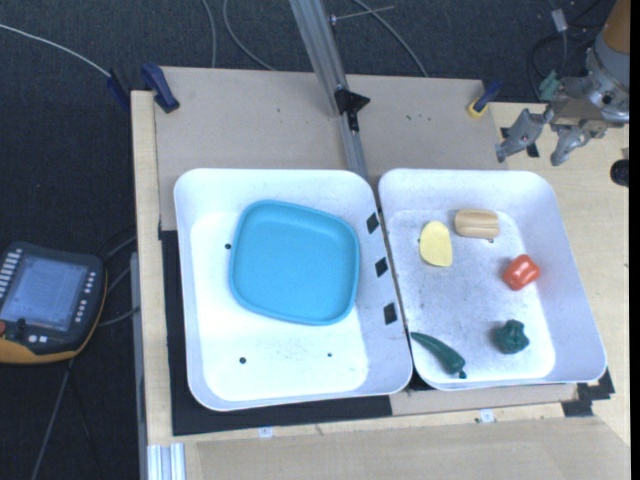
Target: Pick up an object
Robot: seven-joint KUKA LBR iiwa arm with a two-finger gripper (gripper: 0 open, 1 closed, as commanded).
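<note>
Arm (pixel 615 28): only the wrist end in frame, upper right corner. Orange-tan band at the very edge, above a pale grey rounded wrist section. Below it a silver-grey metal collar. Tool (pixel 541 140): grey-metal, two fingers (pixel 515 140), each bent and ending in a darker tip. Small teal-green spot on the tool body near the left finger's root. Thin dark cable runs past the wrist, with a small white connector on it.

Overhead slanted view of both bins (pixel 200 368)
</note>
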